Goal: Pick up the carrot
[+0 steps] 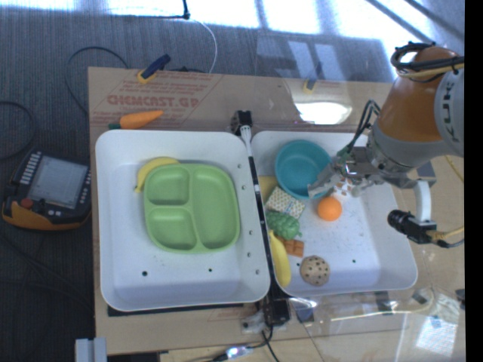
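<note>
The worktop (113,111) is a brown board with red printed letters, and it stands on a dark grey carpet with bright patches of light at the top. Two shallow white bins sit on it side by side. The left bin (113,225) holds a green divided plate (190,207) with a yellow banana (153,169) at its upper left corner. The right bin (377,255) holds a blue bowl (300,166), an orange ball (329,209), a brown dotted ball (315,270), a second banana (279,256) and some small food toys.

The arm comes in from the right, and its gripper (339,181) hangs over the right bin, between the blue bowl and the orange ball. I cannot tell how the jaws stand.

The carrot (139,118) lies outside both bins, on the worktop just above the left bin's upper left corner. Its long axis is almost horizontal, tilted a little upward to the right.

A black handheld device (47,189) lies on the carpet at the left.
</note>
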Robot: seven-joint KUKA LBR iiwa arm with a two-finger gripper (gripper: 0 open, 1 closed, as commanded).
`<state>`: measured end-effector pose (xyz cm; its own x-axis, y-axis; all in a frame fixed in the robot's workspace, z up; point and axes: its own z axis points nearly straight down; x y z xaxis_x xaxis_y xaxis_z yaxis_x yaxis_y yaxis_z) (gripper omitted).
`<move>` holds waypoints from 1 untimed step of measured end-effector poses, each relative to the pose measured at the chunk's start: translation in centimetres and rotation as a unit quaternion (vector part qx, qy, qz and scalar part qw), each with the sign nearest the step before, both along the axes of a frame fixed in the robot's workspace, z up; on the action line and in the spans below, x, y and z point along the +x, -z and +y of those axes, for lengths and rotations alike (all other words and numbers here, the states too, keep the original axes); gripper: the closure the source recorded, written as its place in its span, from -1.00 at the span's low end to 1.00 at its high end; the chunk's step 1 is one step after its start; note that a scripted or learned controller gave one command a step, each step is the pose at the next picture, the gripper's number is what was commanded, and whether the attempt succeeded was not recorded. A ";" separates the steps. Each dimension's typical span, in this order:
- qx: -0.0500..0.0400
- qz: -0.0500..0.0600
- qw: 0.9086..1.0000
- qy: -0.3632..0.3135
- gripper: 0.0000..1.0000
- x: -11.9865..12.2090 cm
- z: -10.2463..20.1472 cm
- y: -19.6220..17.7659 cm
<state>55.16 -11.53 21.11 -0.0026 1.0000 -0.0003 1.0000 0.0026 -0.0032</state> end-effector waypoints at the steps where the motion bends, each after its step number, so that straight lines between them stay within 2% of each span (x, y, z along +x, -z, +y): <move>1: -0.002 -0.011 0.997 0.074 -1.00 -1.1 -0.6 10.9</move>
